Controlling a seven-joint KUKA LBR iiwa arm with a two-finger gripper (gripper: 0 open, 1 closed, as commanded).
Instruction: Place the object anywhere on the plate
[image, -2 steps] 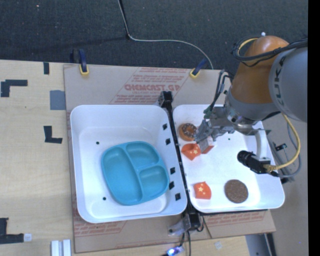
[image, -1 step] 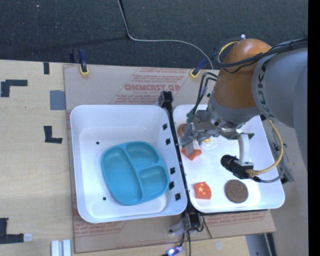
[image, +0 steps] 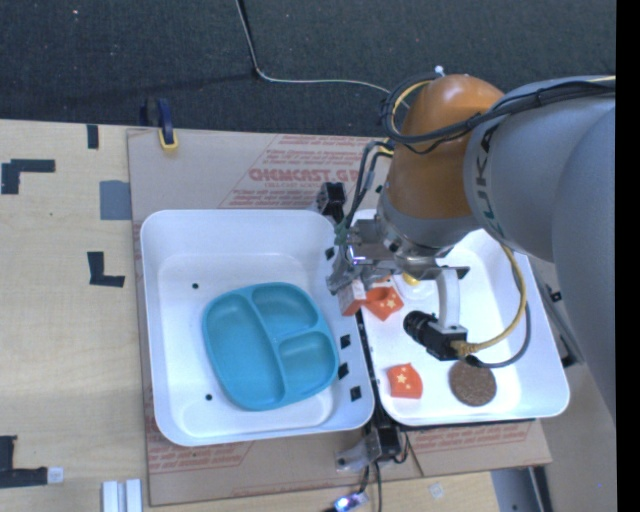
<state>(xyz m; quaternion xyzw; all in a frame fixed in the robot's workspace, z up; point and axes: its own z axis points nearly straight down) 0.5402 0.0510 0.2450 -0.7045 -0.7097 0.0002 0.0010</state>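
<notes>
— Looking at the pincer (image: 362, 290), where does it sit against the plate (image: 268, 343)?

— It hangs over the inner edge of the right bin (image: 520, 400), by the wall it shares with the left bin (image: 170, 300). The blue plate, with its three compartments, lies in the left bin, so it is to the pincer's left and a little toward the near edge of the counter (image: 60, 330).

— And the thing to be moved?

— An orange block (image: 381, 303) shows just beside the pincer, touching or under it. Whether it is between the fingers I cannot tell; the wrist hides them, so open or closed is unknown too.

— Anything else in that bin?

— A second orange block (image: 404, 381) with a pale mark, and a brown disc (image: 472, 384), both nearer the front and well apart from the pincer.

— So the move turns on what?

— My judgement: a short carry leftward over the shared wall. The plate's long axis runs slantwise, with its nearest compartment close to that wall.
</notes>
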